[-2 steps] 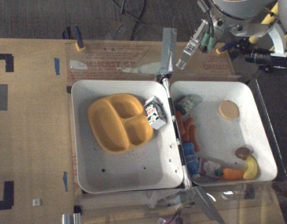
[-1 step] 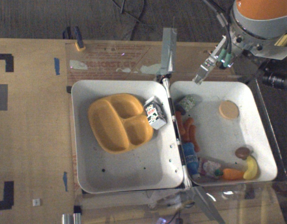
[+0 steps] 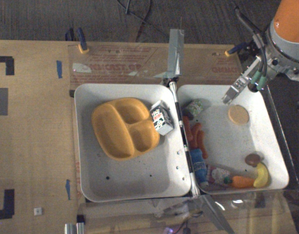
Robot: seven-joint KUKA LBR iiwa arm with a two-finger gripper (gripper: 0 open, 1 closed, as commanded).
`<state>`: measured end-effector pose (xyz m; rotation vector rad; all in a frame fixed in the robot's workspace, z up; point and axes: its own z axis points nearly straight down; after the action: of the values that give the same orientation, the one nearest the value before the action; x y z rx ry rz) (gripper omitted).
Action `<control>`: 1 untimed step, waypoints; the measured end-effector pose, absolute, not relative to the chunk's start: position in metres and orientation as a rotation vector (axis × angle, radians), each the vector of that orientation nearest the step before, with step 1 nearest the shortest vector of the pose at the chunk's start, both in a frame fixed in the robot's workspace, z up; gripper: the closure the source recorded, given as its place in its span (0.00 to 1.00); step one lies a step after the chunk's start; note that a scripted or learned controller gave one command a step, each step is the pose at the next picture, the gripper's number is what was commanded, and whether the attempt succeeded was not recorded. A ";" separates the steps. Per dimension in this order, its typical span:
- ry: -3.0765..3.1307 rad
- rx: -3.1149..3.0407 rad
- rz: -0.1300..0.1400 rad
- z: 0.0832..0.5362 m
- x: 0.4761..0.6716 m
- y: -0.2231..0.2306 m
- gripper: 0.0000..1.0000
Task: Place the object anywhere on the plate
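A yellow divided plate [image 3: 122,128] lies in the left bin [image 3: 91,174]. A small white carton [image 3: 161,118] with black and red print sits tilted at the plate's right rim, overlapping its edge. My gripper [image 3: 231,95] hangs over the far edge of the right bin [image 3: 276,145], well to the right of the plate and the carton. It is just above and left of a tan round disc [image 3: 238,114]. Nothing shows in the gripper.
The right bin holds a green-and-white item [image 3: 194,106], red-orange sausages [image 3: 196,133], a blue bottle [image 3: 198,162], a carrot [image 3: 242,181], a banana [image 3: 260,175] and a brown lump [image 3: 253,159]. A metal divider [image 3: 175,57] stands behind the bins.
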<state>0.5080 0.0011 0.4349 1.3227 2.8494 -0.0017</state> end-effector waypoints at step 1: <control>2.956 1.049 0.001 0.435 0.516 -0.028 1.00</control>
<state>0.5156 -0.0276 0.4351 1.0488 2.9564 0.0006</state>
